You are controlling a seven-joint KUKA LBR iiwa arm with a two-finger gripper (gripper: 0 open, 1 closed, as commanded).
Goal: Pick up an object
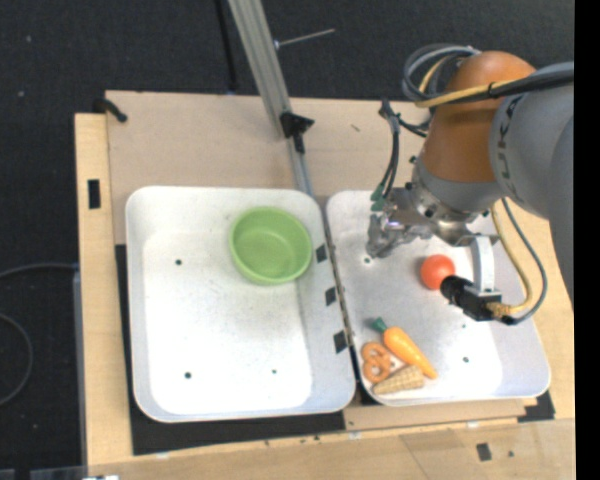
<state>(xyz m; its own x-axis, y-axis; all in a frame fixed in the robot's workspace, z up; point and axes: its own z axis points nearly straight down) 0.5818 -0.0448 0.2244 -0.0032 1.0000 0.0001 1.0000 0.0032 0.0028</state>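
In the right bin (500, 363) lie a small red-orange ball (437, 271), a toy carrot (408, 348) with a green top, a pretzel (377, 361) and a waffle cone (399, 380). A green bowl (270, 246) sits in the left bin (180, 358), near its far right corner. My gripper (383, 238) hangs over the far left part of the right bin, pointing down, to the left of the ball and apart from it. Nothing shows between its fingers.
A slanted metal post (265, 68) rises from the bench behind the bins, ending at a clamp (296, 126). Black clips (332, 293) sit on the seam between the bins. A black cable connector (470, 298) hangs off the arm just right of the ball.
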